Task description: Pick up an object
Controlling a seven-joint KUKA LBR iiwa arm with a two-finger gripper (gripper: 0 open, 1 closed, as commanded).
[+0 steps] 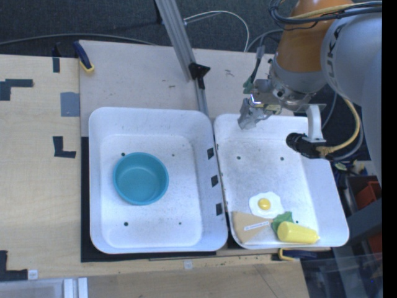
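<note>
The right bin (291,160) holds a toy fried egg (265,204), a tan cheese wedge (251,224) and a yellow corn cob with green leaves (294,231), all near its front edge. A blue bowl (141,177) sits in the left bin (186,135). My gripper (249,120) hangs over the back left corner of the right bin, far from the toys, with nothing visible between its fingers.
A slanted metal pole (180,36) crosses the bench behind the bins. Black cables (322,144) loop off the arm over the right bin's right edge. A blue and yellow clamp (84,58) sits at the bench's back left.
</note>
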